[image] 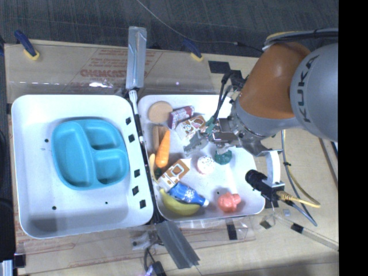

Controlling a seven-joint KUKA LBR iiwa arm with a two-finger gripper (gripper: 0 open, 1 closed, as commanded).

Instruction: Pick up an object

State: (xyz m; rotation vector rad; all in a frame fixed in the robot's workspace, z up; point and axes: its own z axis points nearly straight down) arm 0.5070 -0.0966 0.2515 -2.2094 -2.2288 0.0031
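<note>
Jaws: low in the right bin (248,207), over its upper-middle part, just beside a small printed carton (188,129). Open or closed: can't tell, metal parts overlap from this angle.

Arm pose: wrist (244,132) comes in from the right, lying across the bin's right rim. The orange band (273,76) is above it and the grey link (319,91) runs off toward the upper right. Tool end points left and slightly down into the bin.

Objs near the jaws, all in the right bin:
- teal piece (223,156) just below the wrist, touching or nearly so (can't separate them)
- white round obj w/ pink top (205,165) just below the jaws
- dark red packet (181,115) and tan disc (160,111) at the top-left corner
- carrot (163,149) tilted along the left wall
- patterned box (174,173) below the carrot
- blue bottle (189,195) resting against a banana (177,207) at the bottom edge
- pink toy (229,201) at bottom right, apart from the rest

Left bin (29,211): a blue divided tray (90,152), approx. centred.

Surface: both bins sit side by side on a pale counter (310,234), w/ a metal bar (136,56) running up from the gap between them. Two blue clamps (26,45) grip the counter's far edge. Dark carpet floor (69,4) beyond.
</note>
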